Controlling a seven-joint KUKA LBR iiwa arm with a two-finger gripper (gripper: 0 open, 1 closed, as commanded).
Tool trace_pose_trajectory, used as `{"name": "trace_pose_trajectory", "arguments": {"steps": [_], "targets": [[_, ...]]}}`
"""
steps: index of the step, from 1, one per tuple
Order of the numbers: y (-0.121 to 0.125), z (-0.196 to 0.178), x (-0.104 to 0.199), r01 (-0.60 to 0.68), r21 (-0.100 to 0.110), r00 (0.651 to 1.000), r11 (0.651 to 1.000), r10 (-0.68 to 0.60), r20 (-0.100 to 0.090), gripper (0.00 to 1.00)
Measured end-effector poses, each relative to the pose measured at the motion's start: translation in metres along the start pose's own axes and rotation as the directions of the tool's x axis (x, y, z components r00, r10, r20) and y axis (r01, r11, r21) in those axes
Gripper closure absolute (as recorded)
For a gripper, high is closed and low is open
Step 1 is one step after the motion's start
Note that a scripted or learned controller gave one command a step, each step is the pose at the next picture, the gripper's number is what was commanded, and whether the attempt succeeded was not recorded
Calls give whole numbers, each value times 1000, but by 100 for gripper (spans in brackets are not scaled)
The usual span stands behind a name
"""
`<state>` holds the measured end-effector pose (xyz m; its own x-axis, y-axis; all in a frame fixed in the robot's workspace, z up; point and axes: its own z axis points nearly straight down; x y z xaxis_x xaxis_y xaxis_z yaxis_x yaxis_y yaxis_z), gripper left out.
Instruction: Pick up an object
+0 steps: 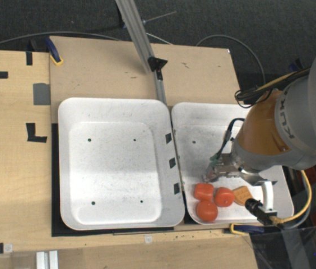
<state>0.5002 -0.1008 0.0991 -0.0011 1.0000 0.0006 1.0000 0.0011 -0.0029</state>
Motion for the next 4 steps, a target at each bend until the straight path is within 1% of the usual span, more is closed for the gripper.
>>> {"name": "trace_pose_trajectory", "arguments": {"steps": [1, 2, 3, 4], "targets": [[-3, -61, -4, 0, -6, 1000, 1000, 0, 1, 100], [-1, -103, 0, 1, -6, 1000, 1000, -1, 1, 100], [-2, -165, 5, 1, -8, 1000, 1000, -1, 2, 100], [19, -168, 57, 6, -3, 1000, 1000, -6, -1, 100]]}}
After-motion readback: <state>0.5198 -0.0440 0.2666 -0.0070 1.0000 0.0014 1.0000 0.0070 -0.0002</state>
